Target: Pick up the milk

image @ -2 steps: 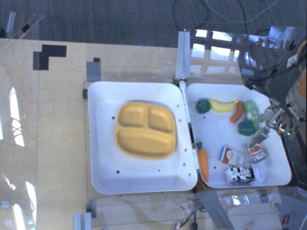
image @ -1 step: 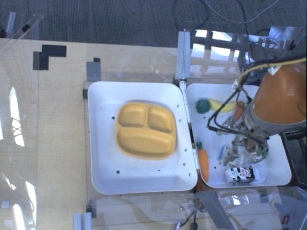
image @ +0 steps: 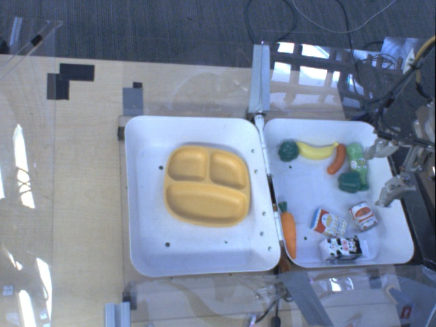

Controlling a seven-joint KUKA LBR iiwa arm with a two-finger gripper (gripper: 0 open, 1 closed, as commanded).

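The milk (image: pixel 344 248), a small carton with black-and-white patches, lies on its side near the front edge of the right bin (image: pixel 402 247), just below two other little cartons (image: pixel 329 221) (one red and white, one orange). The gripper (image: pixel 398 176) hangs at the bin's right rim, well apart from the milk, fingers spread and holding nothing. A yellow tray (image: pixel 207 184) sits in the left bin (image: pixel 139 203).
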